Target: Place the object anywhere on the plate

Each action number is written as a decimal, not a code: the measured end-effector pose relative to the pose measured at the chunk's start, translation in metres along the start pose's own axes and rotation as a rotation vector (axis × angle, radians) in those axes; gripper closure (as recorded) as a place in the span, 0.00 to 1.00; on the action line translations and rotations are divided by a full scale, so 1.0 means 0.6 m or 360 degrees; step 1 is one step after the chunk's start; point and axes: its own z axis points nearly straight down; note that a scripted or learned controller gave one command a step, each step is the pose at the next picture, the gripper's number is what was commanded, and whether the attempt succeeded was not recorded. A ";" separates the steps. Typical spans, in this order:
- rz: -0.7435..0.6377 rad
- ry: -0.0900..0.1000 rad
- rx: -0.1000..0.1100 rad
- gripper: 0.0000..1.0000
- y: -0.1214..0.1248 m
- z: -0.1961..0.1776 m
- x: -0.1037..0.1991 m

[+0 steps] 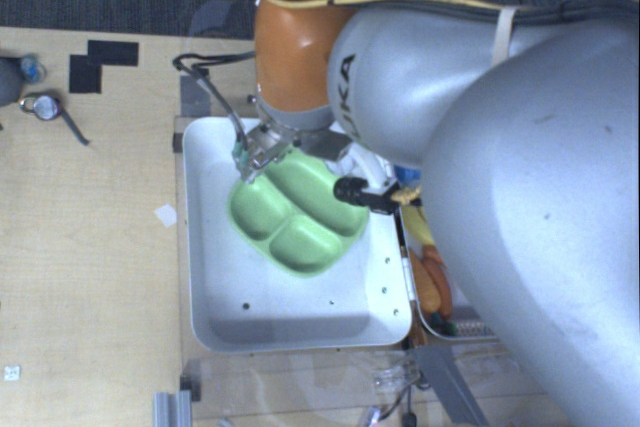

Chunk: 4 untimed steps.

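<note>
A light green divided plate (295,210) lies in the left white bin (215,245), tilted toward the bin's middle. My gripper (254,155) hangs over the plate's upper left rim, under the orange wrist band (295,40). Its small metal tip sits right at the plate's edge. I see no object between its fingers. A black part of the wrist (362,195) sticks out over the plate's right side. The arm's big grey body hides most of the right bin.
In the right bin (430,315), yellow and orange items (430,280) peek out beside the arm. The wooden bench (90,245) lies to the left, with black tape marks (100,63) and a small metal fitting (45,107) at the far left.
</note>
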 end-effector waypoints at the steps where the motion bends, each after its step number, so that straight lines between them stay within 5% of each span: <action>1: -0.0053 0.0002 0.0003 1.00 -0.054 0.054 -0.015; 2: 0.0315 0.0002 0.0004 1.00 -0.141 0.036 0.022; 3: 0.0316 0.0002 0.0004 0.00 -0.141 0.036 0.022; 4: 0.0393 0.0002 0.0008 0.00 -0.118 0.081 0.092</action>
